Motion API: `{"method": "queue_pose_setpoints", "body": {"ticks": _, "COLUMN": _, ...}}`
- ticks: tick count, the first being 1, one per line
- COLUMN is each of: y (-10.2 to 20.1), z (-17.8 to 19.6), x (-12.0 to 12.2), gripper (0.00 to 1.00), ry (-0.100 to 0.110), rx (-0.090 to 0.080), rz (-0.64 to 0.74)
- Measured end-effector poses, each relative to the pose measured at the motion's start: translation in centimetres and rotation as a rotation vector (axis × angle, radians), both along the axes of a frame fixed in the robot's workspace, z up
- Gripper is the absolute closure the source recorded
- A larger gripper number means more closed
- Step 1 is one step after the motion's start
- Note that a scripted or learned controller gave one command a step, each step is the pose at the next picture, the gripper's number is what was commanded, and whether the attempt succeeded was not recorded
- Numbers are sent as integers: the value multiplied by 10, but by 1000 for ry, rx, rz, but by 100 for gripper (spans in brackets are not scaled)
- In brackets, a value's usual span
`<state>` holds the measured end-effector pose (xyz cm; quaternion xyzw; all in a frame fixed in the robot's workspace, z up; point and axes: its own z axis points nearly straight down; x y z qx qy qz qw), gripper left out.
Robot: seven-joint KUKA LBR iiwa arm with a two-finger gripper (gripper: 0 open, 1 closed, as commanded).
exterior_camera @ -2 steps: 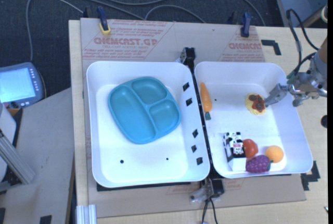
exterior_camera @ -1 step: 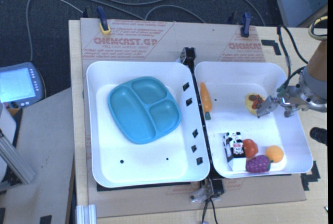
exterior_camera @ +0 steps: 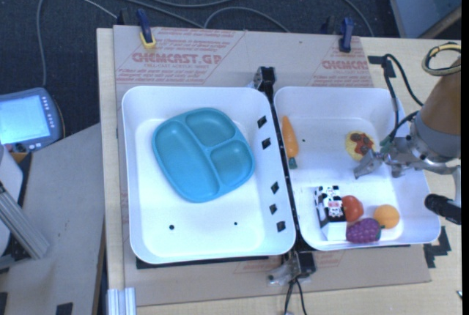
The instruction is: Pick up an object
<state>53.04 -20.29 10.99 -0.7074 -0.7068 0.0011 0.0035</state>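
Over right bin, near its right wall: gripper, fingers spread wide, nothing between them. One fingertip just below small yellow-red toy, contact unclear. Orange ball, tomato, purple grapes clustered near front wall, well apart from gripper. Carrot by left wall.

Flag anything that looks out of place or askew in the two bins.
Nothing looks spilled or damaged. The blue divided plate lies slightly skewed in the left bin. The toy carrot lies along the right bin's left wall.
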Motion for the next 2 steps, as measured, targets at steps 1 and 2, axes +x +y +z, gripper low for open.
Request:
{"method": "queue_pose_setpoints", "body": {"ticks": 1, "y": 1, "z": -27, "x": 0, "gripper": 0, "ry": -2, "rx": -1, "rz": 1}}
{"method": "queue_pose_setpoints", "body": {"ticks": 2, "y": 0, "z": -14, "x": 1, "gripper": 100, "ry": -7, "rx": -2, "rz": 1}}
